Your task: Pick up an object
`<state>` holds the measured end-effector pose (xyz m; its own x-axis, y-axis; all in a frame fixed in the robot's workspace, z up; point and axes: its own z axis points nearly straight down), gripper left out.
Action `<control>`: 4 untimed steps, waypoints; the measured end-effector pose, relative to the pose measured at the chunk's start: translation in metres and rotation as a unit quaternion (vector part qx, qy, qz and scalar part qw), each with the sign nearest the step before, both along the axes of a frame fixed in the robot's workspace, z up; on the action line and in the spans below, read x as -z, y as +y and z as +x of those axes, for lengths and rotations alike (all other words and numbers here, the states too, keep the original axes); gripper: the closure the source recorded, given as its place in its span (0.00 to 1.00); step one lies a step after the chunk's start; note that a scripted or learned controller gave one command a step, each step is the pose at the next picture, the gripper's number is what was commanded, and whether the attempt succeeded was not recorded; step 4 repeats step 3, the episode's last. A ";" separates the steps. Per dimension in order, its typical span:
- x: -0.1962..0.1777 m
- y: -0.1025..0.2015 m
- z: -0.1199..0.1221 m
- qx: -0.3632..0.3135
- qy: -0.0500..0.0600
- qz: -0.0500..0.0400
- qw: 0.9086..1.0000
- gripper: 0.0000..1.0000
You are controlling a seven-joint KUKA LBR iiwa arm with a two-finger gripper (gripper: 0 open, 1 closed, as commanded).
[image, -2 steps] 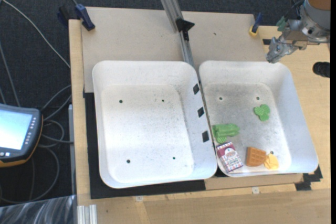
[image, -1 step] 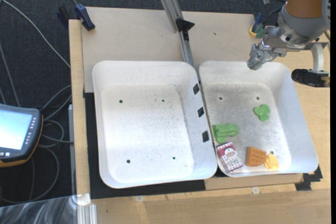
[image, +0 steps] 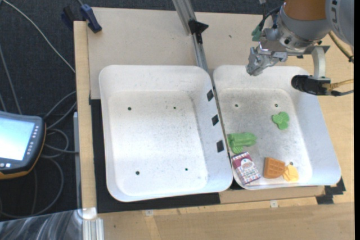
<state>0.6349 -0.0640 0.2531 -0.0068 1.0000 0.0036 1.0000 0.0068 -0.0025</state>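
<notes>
We see the claw (image: 257, 66) hanging over the far rim of the right bin (image: 315, 137), near its far left corner, and we cannot tell how it is set or whether anything is in it. The objects lie well apart from it on that bin's floor: a small green piece (image: 280, 120) toward the middle right, a larger green block (image: 242, 141) by the left wall, and along the near edge a red-and-white packet (image: 246, 168), an orange wedge (image: 274, 167) and a yellow piece (image: 291, 173) just beside it. The left bin (image: 157, 132) sits next to it on the bench (image: 140, 36).
</notes>
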 end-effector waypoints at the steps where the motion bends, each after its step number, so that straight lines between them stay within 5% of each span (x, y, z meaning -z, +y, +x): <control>1: 0.012 0.052 -0.015 0.000 0.001 0.000 1.000 1.00; 3: 0.012 0.160 -0.047 -0.001 -0.001 0.000 1.000 1.00; 4: 0.012 0.160 -0.047 -0.001 -0.001 0.000 1.000 1.00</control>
